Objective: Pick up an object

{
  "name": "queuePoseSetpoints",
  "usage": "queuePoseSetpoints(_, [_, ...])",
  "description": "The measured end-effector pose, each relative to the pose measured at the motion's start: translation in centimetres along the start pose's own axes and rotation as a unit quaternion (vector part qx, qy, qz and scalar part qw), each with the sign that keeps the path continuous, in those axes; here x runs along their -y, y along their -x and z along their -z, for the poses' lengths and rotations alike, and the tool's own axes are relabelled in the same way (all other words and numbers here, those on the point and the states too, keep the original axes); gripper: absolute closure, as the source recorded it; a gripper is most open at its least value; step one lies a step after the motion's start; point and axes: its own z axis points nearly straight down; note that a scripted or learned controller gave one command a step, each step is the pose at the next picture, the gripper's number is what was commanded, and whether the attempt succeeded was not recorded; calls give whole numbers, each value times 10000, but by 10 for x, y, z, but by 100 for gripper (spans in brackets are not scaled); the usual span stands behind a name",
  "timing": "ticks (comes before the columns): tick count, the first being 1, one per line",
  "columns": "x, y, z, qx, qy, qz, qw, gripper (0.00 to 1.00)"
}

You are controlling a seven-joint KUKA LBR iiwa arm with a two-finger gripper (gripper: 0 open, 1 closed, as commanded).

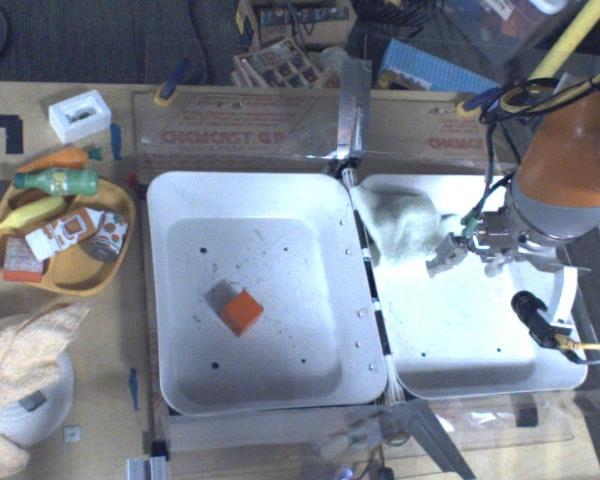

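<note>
Clutter sits to the left of the bench: a yellow bowl (60, 268) holding a green bottle (58, 181), a banana-like yellow piece and small printed cartons, with a white box (80, 114) above it and a pale cloth (25, 368) below. Behind the two bins runs a cardboard wall (240, 133), and a metal divider (352, 118) stands where the bins meet. The left bin (180, 368) holds one orange block (243, 312) near its middle, with a small grey shape touching its upper-left edge. The right bin (460, 368) shows a whitish, blurred patch (400, 223) in its upper-left corner. The arm (570, 168) hangs over the right bin's right side, and the gripper (450, 253) points left just beside that patch. Whether the claw is wide or narrow cannot be told here. The orange block lies well apart from it, across the raised rims between the bins, lower and to the left.
</note>
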Motion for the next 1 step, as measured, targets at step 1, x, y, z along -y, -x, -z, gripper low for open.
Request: queuePoseSetpoints(1, [-58, 34, 2, 14, 28, -837, 9965, 0])
